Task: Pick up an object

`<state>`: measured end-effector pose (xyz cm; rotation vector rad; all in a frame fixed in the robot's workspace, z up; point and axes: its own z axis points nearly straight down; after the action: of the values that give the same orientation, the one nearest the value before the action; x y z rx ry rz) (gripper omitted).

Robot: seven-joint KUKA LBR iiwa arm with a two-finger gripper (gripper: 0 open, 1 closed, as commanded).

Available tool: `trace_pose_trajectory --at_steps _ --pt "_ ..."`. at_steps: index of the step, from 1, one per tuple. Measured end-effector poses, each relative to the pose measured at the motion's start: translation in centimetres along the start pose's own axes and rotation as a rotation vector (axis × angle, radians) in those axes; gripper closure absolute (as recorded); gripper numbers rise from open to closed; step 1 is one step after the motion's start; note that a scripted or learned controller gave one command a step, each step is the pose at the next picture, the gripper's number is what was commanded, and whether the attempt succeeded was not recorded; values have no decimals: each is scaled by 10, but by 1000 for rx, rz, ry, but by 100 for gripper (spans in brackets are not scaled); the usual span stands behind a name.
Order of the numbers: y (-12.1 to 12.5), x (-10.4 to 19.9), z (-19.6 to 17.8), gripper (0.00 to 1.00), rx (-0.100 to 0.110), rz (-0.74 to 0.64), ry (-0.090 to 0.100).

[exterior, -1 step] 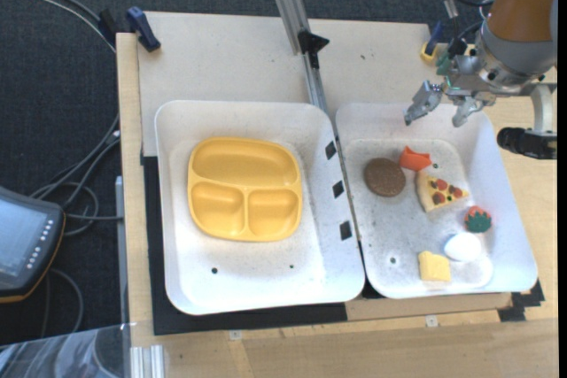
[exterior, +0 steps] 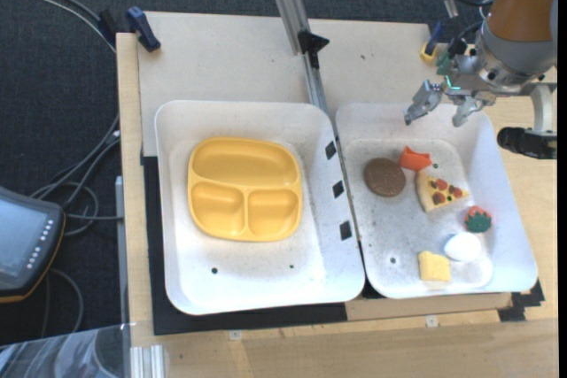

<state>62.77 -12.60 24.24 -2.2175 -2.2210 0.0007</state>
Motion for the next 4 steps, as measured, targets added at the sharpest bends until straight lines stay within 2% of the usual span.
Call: trace_pose_trajectory --at_steps 2,3,4 --pt "-1 -4 123 0 7 2 0" --pt "0 -4 149 0 -2 2 -1" --pt "2 -3 136 100 -7 1 -1"
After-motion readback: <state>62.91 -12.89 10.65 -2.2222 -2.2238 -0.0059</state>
